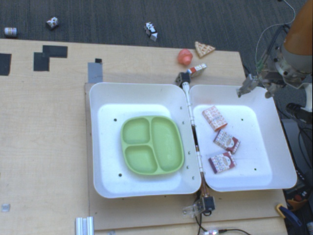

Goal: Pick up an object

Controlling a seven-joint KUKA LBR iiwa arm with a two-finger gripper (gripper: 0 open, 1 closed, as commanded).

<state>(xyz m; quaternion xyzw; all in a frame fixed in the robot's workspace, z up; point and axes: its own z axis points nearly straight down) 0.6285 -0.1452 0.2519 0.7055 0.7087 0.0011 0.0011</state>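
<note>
Bins come first: the left bin (pixel 100 146) carries a green 3-compartment plate (pixel 152 145), and the right bin (pixel 274 146) beside it holds 3 small red-and-white packets (pixel 224 143) lying near its middle, untouched. Arm and gripper (pixel 256 86) hang over that bin's far right corner, well apart from the packets, fingers spread and holding nothing.

The divided plate (pixel 152 146) is pale green; the two bins (pixel 105 131) are white; the three small packets (pixel 225 140) are red-and-white patterned.
</note>
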